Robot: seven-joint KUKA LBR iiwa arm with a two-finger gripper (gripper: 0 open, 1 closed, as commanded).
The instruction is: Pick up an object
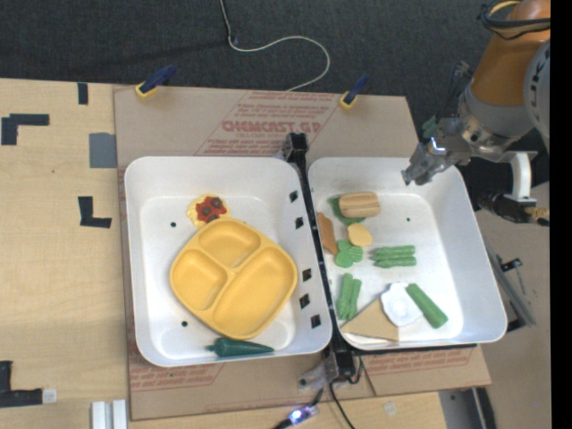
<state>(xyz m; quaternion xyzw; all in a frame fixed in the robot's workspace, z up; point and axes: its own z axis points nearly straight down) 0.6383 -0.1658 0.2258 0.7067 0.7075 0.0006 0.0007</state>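
Observation:
My gripper (420, 172) hangs over the back right corner of the right bin (474, 239), above its rim, with nothing seen between its fingers. Below and left of it lie toy foods: a tan bread roll (358, 206), a yellow piece (359, 235), an orange carrot-like stick (327, 233), a green bean bundle (394, 256), a green round piece (347, 256), a green pod (348, 296), a green stick (427, 305), a white piece (399, 307) and a tan wedge (371, 325). All lie apart from the gripper.
The left bin (147, 239) holds a yellow divided plate (234, 277), a small red and yellow toy (209, 209) and a dark green pepper (241, 349). A black divider (308, 231) runs between the bins. A white cable (268, 38) lies behind.

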